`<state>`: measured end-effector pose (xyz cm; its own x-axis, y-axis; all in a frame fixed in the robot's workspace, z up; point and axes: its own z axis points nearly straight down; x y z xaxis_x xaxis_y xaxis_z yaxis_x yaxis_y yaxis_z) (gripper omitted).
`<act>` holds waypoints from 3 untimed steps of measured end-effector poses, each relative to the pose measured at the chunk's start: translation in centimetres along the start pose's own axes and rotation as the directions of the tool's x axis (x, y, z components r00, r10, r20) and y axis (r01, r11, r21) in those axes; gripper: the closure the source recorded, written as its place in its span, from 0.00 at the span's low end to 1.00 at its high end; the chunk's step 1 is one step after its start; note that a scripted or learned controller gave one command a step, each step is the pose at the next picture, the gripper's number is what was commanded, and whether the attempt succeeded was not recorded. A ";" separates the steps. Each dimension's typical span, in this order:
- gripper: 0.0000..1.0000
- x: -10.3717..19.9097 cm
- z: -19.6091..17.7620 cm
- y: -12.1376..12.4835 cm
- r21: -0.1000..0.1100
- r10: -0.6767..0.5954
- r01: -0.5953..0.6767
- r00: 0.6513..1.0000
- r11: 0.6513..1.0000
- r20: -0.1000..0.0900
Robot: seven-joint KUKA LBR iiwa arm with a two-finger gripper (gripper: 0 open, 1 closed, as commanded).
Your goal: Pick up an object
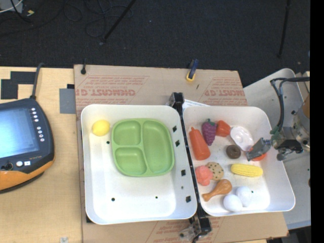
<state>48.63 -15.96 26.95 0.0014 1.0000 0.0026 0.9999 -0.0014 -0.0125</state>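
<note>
Camera view puts the gripper point(260, 149) low at the right bin's point(276, 123) right side, over a red-orange toy point(258, 156) beside the corn cob point(247, 170); whether it grips cannot be told. Crowded neighbours could nudge the toy aside.

Bins: two, a left bin point(96, 196) and a right bin point(276, 186). Left bin contents: one green tray point(143, 147) with three compartments and one lemon point(100, 127). Right bin contents: one carrot point(199, 144), one grape bunch point(209, 130), one tomato point(223, 128), one donut point(233, 151), one corn cob point(247, 170), one cookie point(215, 170), one drumstick point(218, 189), two eggs point(233, 202).
</note>
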 end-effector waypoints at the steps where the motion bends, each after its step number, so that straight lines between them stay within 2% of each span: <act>1: 0.00 0.0 -0.5 0.2 -0.011 -0.002 0.002 1.000 1.000 0.003; 3: 0.00 -0.3 11.8 -0.1 -0.006 -0.003 0.003 1.000 1.000 0.000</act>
<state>48.35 -16.21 15.15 -0.0020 1.0000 0.0031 1.0000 0.0020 -0.0069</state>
